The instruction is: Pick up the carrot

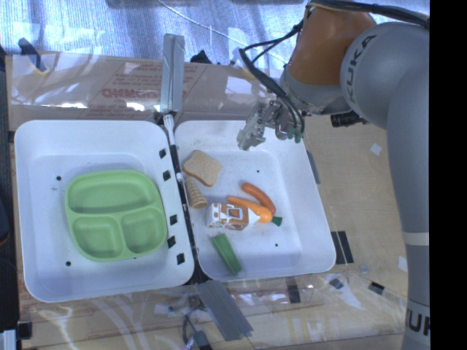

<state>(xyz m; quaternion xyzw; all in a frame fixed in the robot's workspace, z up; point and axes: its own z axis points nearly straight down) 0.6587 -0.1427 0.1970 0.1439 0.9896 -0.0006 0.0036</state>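
The carrot [249,207] is a slim orange stick with a small green top at its right end. It lies in the right bin [310,217], right of centre, with its left part touching the top of a small milk carton [228,216]. My gripper [252,135] hangs over the far part of the same bin, well above and behind the carrot, and nothing shows in it. The grey arm with its orange band reaches in from the upper right.
An orange sausage [259,194] lies just behind the carrot. A bread slice [203,168] and a ribbed cone [195,192] sit near the bin's left wall, and a green pickle [226,254] lies at the front. The left bin [36,195] holds a green divided plate [113,214].
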